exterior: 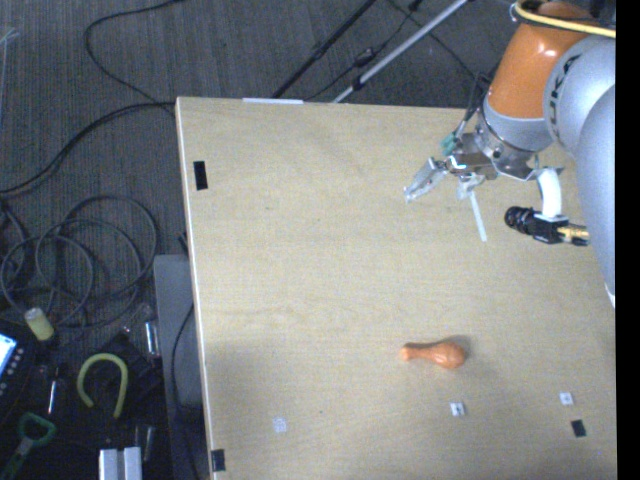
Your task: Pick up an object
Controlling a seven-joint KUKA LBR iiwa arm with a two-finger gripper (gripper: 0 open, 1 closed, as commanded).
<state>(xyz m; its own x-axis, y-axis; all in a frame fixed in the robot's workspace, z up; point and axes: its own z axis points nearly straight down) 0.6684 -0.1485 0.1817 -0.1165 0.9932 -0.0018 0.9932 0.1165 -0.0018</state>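
Camera view
Object: you have one orange pear-shaped object lying flat on the board, well below the gripper and apart from it.
Long axis: it runs nearly side to side across the picture, dipping slightly to the right.
Pointing: its thin neck points left; the fat bulb end sits to the right.
Gripper: your gripper hangs over the board's upper right, with two pale fingers spread wide apart, one reaching left, one slanting down. Nothing lies between them.
Arm: the grey arm comes in from the right, its orange band just above the gripper.
Surface: a pale wooden board, bare around the object, with a black tag near its upper left corner and small markers just below the object.
Room: dark grey carpet lies left of the board, with looped black cables and a yellow-green hook on it, far left of the object.
Behind: white rods cross the floor beyond the board's top edge.
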